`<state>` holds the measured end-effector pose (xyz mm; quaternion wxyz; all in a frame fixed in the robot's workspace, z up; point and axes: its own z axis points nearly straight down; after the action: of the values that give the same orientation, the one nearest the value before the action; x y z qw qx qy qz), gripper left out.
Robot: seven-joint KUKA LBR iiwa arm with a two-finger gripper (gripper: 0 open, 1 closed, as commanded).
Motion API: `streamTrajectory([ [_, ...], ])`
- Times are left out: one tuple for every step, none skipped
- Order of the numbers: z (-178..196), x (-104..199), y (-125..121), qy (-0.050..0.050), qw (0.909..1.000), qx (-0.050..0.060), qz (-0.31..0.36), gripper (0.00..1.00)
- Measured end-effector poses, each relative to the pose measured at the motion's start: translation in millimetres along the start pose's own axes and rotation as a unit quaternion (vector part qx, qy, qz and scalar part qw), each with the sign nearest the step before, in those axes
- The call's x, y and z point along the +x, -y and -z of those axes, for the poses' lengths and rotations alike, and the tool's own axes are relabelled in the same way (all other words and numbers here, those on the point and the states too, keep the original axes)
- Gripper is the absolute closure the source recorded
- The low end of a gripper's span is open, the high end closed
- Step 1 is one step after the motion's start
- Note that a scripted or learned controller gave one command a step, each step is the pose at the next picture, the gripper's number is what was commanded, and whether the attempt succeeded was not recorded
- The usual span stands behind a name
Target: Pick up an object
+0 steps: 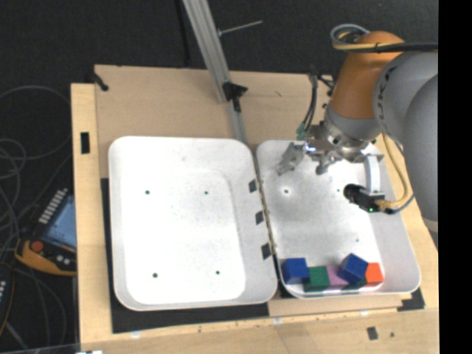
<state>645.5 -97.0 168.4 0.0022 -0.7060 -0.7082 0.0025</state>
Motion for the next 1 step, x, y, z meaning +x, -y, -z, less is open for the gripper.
streamTrajectory([
  [98.1, -13.9, 53.7, 0.001, 1.0, -0.007, -0.003, 0.0],
])
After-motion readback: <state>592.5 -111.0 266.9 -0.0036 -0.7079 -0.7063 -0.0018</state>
